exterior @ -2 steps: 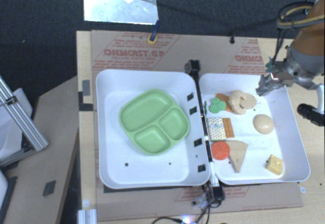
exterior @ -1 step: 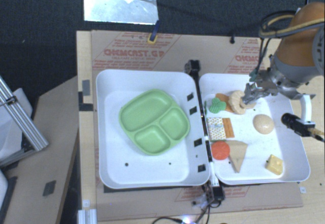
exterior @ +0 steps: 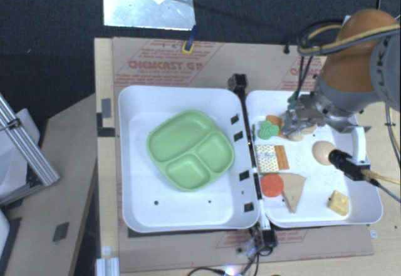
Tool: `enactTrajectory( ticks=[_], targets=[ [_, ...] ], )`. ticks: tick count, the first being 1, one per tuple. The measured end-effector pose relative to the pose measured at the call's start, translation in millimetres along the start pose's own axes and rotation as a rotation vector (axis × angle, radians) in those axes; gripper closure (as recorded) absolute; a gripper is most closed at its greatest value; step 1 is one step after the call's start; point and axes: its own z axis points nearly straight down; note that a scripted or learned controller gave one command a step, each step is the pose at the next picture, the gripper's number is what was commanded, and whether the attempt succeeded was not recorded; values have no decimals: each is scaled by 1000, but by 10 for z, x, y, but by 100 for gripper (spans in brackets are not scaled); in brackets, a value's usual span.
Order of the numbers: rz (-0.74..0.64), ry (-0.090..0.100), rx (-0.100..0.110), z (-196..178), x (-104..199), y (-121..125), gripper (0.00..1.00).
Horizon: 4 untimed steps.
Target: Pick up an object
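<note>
From the overhead camera, the gripper [exterior: 299, 123] hung low over the far left part of the right bin [exterior: 369, 206], its opening impossible to make out. Just beside it lay a green toy [exterior: 268, 131] and an orange piece [exterior: 273, 121]. A tan wedge [exterior: 292, 188] and a red disc [exterior: 272, 186] sat near the front edge. The left bin [exterior: 135, 162] carried a green divided plate [exterior: 190, 149]

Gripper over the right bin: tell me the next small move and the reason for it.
Probably a short, straight descent. The gripper hangs low in the right bin, near its far left corner, close to the small green piece and the orange piece. Nothing shows between its fingers, so a pick is not yet made. The green piece looks like the nearest target.
</note>
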Motion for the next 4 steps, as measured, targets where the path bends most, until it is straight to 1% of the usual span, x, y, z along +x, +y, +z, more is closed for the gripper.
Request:
enactTrajectory(
  ticks=[1,2,3,4],
  targets=[
    [2,-1,1,117,269,-177,100],
    [3,-2,-2,30,265,-105,100],
    [8,-2,-2,-68,242,-182,100],
    [7,-2,-2,-62,242,-150,100]
  ],
)
